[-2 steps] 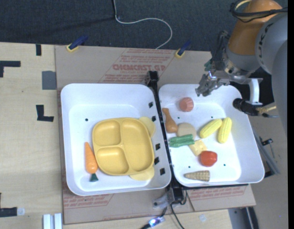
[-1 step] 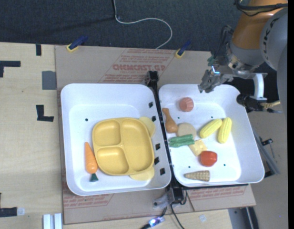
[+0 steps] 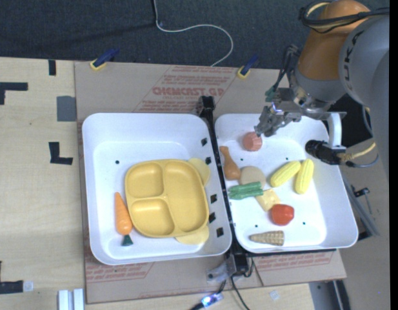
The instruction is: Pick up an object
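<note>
My gripper (image 3: 266, 126) hangs over the back of the right bin (image 3: 334, 237), just above and right of a small pink round piece (image 3: 252, 142). The pink piece lies on the bin floor, touching or nearly touching the fingertips. Further forward in the same bin lie two yellow corn cobs (image 3: 284, 172) (image 3: 304, 175), a drumstick-shaped brown piece (image 3: 229, 164), a beige lump (image 3: 253, 174), a green pod (image 3: 244, 190), a red tomato (image 3: 282, 214) and a waffle cone (image 3: 268, 239).
The left bin (image 3: 102, 134) holds a yellow divided plate (image 3: 166, 197), an orange carrot (image 3: 123, 217) at its left and pale yellow pieces under the plate's edges. A black divider clip (image 3: 206, 106) sits where the bins meet. A white cable (image 3: 192, 28) loops behind.
</note>
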Tool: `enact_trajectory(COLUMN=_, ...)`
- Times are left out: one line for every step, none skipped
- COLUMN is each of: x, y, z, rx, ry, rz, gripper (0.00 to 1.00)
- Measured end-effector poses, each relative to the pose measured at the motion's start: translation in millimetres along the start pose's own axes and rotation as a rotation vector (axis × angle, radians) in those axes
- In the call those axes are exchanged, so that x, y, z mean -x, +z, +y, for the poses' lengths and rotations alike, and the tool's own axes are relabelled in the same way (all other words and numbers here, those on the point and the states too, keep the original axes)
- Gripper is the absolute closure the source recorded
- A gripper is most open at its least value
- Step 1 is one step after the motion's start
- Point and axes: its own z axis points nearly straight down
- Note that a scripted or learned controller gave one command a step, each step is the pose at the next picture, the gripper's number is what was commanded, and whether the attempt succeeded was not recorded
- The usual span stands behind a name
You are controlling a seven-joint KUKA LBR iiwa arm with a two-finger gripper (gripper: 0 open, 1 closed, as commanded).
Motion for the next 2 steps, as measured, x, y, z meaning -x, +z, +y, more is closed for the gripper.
enact_trajectory(x=-39, y=8, z=-38, rx=-0.001, ry=-0.001, rz=0.001, gripper=1.0)
enact_trajectory(x=-88, y=12, z=-65, rx=0.0, ry=-0.002, rz=0.0, gripper=1.0)
